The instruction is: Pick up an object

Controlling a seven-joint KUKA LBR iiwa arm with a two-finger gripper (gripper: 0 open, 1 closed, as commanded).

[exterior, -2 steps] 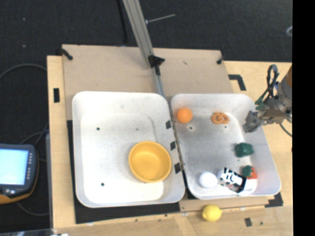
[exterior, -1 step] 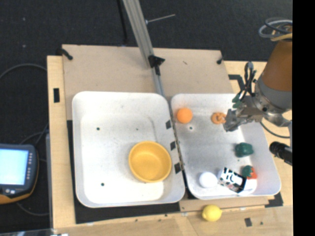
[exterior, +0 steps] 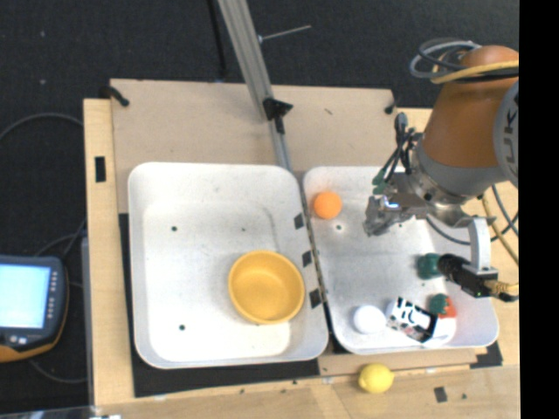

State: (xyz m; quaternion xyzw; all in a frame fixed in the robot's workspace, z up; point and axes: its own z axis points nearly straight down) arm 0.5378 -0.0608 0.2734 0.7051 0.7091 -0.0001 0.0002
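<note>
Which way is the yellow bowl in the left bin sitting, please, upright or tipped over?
Upright. The yellow bowl rests on the floor of the left bin with its round mouth facing up and its inside in view.

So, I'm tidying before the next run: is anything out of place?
Yes: a small yellow lemon-shaped object lies outside both white bins, on the bench by the right bin's near edge. Everything else sits inside a bin.

Robotics lab: bench (exterior: 175,120), teach pendant (exterior: 31,304).
</note>
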